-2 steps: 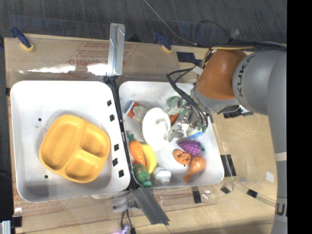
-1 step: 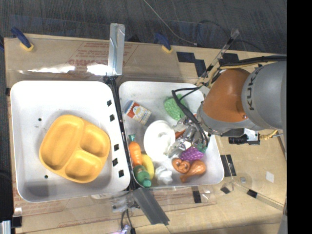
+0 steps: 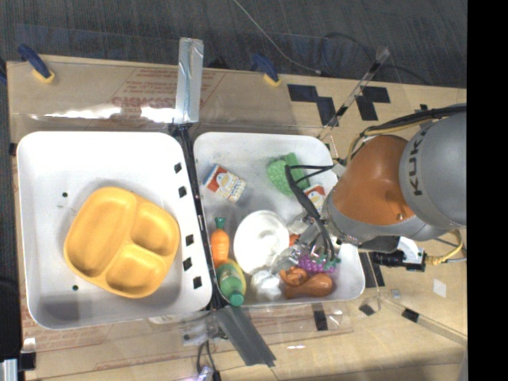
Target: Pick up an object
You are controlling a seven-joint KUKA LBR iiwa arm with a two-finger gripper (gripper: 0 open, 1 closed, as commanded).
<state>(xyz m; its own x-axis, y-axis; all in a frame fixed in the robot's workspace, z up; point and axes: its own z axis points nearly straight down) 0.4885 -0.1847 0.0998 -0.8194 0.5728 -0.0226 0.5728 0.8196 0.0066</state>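
The grey arm with its orange band [image 3: 373, 189] reaches into the right bin [image 3: 238, 145] from the right. My gripper [image 3: 313, 249] is low at the bin's front right, right over a purple bunch of grapes [image 3: 315, 263] and a brown sausage-like piece [image 3: 309, 284]. Nothing can be made out between its tips. Beside it to the left lie a white round bowl [image 3: 259, 239], an orange carrot [image 3: 220, 245] and a green bottle [image 3: 231, 281]. A small carton [image 3: 225, 183] and a green toy [image 3: 280, 174] lie farther back.
The left bin [image 3: 40, 157] holds a yellow divided plate [image 3: 121, 240]. A red and white packet [image 3: 316, 194] lies partly under the wrist. Black cables run over the right bin's back half. Blue clamps [image 3: 38, 63] and a tape strip [image 3: 189, 78] sit on the bench behind.
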